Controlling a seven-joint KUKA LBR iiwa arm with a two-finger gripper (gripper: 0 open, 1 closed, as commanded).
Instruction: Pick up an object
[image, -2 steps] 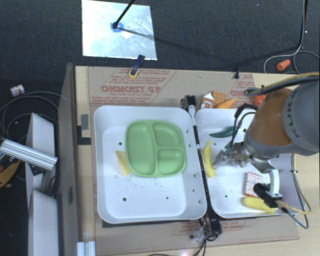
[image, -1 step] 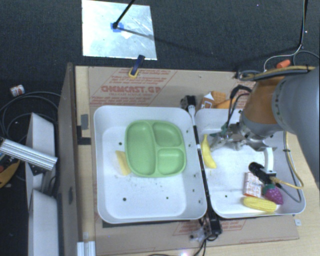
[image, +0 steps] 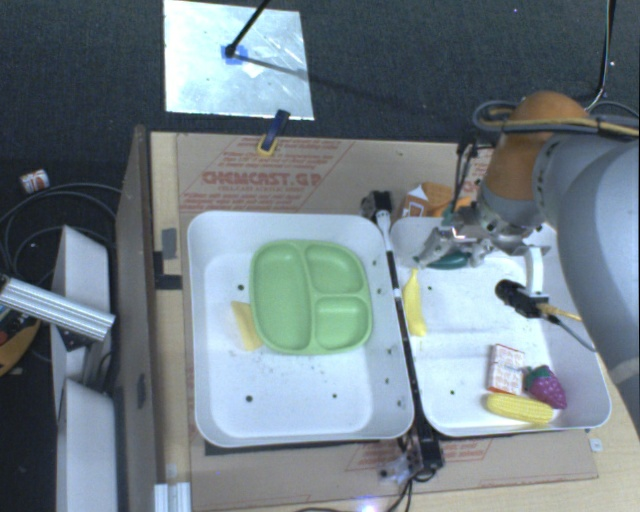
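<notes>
The banana (image: 412, 303) lies at the right bin's (image: 600, 400) nine o'clock edge, with the corn (image: 518, 407), grapes (image: 547, 387) and a small box (image: 505, 368) clustered near five o'clock. I'd come straight down over something lying clear of the walls. The arm (image: 590, 200) leans in from three o'clock, the hand (image: 455, 243) low at the bin's twelve o'clock corner; whether it is open or closed I cannot tell.

A brown cardboard-covered bench (image: 300, 165) bears two shallow white plastic bins, left (image: 215, 330) and right (image: 460, 310), touching side by side
</notes>
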